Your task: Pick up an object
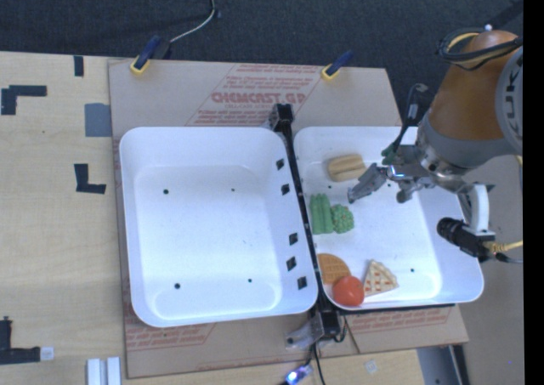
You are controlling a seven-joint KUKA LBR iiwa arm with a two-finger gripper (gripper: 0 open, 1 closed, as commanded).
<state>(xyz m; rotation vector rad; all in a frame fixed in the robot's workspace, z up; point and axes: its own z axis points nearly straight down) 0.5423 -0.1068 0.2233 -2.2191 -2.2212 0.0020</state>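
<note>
The gripper hangs over the right bin, right of centre in the frame, with its two fingers spread apart and nothing between them. One finger points left and down toward the middle of the bin; the other sits closer to the wrist.

Just up and left of it lies a tan bun, close to the left fingertip but apart from it. Below and left, by the divider, lies a green toy. Along the bin's lower edge sit an orange disc, a red tomato touching it, and a waffle wedge just beside the tomato. The left bin takes up the frame's centre left.

Any of these would serve. The risk, as I judge it, is that the open fingers come down on bare floor between the bun and the green toy and close on nothing. The bun looks rounded and may roll off a fingertip. The lower cluster is crowded, so a grasp there could nudge its neighbours or catch two at once.
</note>
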